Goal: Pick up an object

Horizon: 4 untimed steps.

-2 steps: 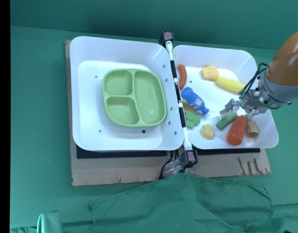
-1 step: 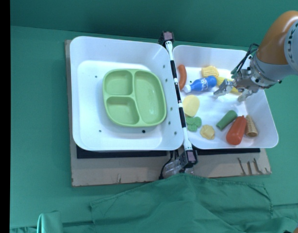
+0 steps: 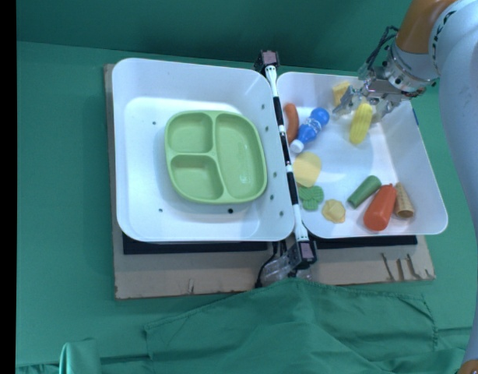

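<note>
My gripper (image 3: 365, 100) hangs over the back of the right bin (image 3: 426, 209), at the upper end of a yellow corn cob (image 3: 360, 125). The view does not tell whether the cob is gripped or lying on the bin floor. A small yellow piece (image 3: 341, 92) sits just left of the gripper. Further left are a blue and white bottle (image 3: 311, 128) and an orange-red sausage (image 3: 291, 121).
The right bin's front holds a yellow chip (image 3: 307, 168), a green leafy piece (image 3: 310, 197), a small yellow piece (image 3: 333, 210), a green cucumber (image 3: 364, 191), an orange carrot (image 3: 380, 207) and a cone (image 3: 403, 200). A green divided plate (image 3: 216, 157) lies in the left bin (image 3: 138, 92).
</note>
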Each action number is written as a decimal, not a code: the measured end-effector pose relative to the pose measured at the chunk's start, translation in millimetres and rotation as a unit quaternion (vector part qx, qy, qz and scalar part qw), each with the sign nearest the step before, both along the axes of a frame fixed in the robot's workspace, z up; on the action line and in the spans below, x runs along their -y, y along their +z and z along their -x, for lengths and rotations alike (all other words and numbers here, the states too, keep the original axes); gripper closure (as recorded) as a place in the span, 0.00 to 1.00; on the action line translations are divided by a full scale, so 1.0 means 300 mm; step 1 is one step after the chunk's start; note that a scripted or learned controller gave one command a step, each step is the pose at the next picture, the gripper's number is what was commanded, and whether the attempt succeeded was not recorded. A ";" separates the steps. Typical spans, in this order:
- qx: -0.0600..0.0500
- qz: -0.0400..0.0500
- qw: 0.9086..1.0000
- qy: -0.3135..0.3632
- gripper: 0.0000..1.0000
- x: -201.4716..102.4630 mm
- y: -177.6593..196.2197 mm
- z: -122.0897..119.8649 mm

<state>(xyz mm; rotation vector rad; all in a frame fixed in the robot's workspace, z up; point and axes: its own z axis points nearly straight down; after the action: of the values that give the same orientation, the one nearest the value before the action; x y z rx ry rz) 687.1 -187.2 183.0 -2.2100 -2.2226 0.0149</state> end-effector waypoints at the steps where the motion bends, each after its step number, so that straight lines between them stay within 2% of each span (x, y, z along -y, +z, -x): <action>1: -0.012 -0.002 1.000 -0.002 0.00 0.007 0.002 -0.028; 2: 0.001 0.004 1.000 -0.006 0.00 -0.012 0.004 0.003; 3: 0.011 0.002 1.000 -0.005 0.00 -0.038 0.007 0.077; 4: 0.013 0.003 1.000 -0.005 0.00 -0.076 0.009 0.144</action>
<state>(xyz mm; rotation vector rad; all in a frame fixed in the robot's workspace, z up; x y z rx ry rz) 643.8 -164.4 185.7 -2.2370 -2.2273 -0.0075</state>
